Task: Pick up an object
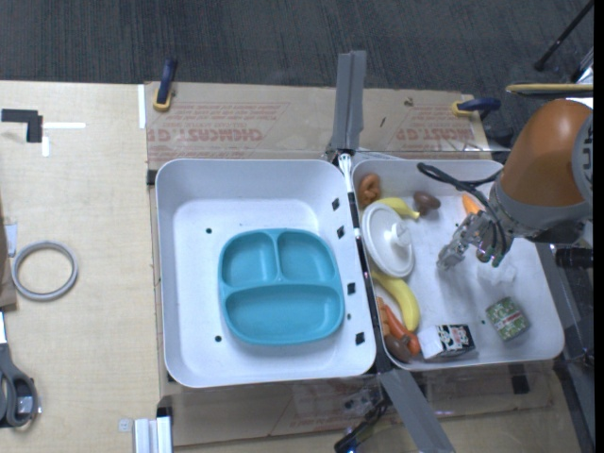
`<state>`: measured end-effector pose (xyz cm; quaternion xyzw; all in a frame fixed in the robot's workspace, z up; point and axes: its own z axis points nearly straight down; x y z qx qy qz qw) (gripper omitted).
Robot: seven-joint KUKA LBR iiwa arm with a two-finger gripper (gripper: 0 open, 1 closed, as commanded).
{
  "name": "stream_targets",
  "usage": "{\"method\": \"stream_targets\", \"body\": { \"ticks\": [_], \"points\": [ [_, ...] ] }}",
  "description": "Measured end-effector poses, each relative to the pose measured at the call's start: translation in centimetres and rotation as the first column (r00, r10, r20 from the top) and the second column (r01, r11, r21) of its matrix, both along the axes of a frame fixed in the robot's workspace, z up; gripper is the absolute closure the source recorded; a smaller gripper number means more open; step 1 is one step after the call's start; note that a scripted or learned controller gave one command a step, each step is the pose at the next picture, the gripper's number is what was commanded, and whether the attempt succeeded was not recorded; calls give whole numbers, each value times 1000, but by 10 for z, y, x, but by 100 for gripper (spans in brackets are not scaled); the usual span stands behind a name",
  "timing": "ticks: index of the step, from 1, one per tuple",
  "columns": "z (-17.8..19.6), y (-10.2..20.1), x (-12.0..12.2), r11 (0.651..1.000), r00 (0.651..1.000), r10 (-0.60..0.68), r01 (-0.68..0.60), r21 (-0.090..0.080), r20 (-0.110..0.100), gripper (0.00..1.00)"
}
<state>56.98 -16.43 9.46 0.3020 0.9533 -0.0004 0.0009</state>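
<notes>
Gripper (460,250) over right bin (538,347), jaws apart, empty; green can (507,318) lies just below-right.

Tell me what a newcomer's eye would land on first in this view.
The blue divided plate stands out most, lying alone in the left bin. Next comes the arm's orange band at the right, with the gripper hanging over the right bin. That bin is cluttered: a white lid, a banana and a small can among other bits.

One fixed camera above the bench (75,187), looking down at a slant, both bins (179,281) in frame
</notes>
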Motion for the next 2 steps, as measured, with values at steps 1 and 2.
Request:
{"method": "stream_targets", "body": {
  "ticks": [1, 2],
  "points": [
    [-2, -59, 43, 1000, 1000, 20, -20, -1, 3, 100],
    [109, 36, 41, 991, 991, 130, -130, 0, 4, 100]
  ]
}}
